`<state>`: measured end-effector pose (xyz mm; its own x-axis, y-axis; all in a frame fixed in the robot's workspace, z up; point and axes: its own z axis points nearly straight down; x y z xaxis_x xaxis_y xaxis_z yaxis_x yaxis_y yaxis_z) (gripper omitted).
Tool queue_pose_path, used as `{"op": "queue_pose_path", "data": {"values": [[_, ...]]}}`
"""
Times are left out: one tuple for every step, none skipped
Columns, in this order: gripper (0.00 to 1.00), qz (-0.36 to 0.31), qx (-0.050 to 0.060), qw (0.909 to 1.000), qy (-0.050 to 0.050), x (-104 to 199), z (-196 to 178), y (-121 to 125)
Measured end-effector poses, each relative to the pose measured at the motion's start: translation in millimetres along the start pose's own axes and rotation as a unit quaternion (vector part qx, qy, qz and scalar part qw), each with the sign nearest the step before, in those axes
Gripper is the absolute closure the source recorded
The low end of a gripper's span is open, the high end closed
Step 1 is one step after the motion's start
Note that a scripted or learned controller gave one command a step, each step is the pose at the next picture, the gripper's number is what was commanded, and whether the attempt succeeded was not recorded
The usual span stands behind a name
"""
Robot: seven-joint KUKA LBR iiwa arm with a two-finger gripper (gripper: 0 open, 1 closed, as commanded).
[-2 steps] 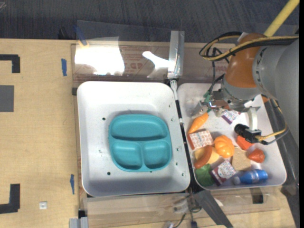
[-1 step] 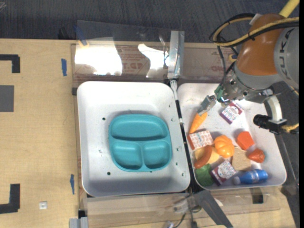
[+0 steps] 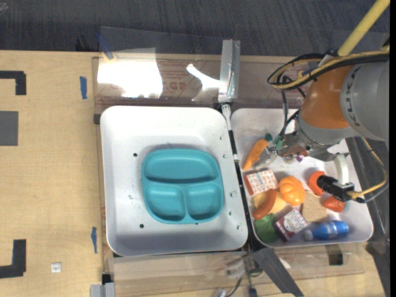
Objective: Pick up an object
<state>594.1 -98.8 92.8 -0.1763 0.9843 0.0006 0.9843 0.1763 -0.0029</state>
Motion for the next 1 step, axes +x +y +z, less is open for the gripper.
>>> {"op": "queue_pose_path", "data": {"values": [[0.0,0.033,-0.003,0.9995,-0.001,-13.2,6.3,58.0]]}}
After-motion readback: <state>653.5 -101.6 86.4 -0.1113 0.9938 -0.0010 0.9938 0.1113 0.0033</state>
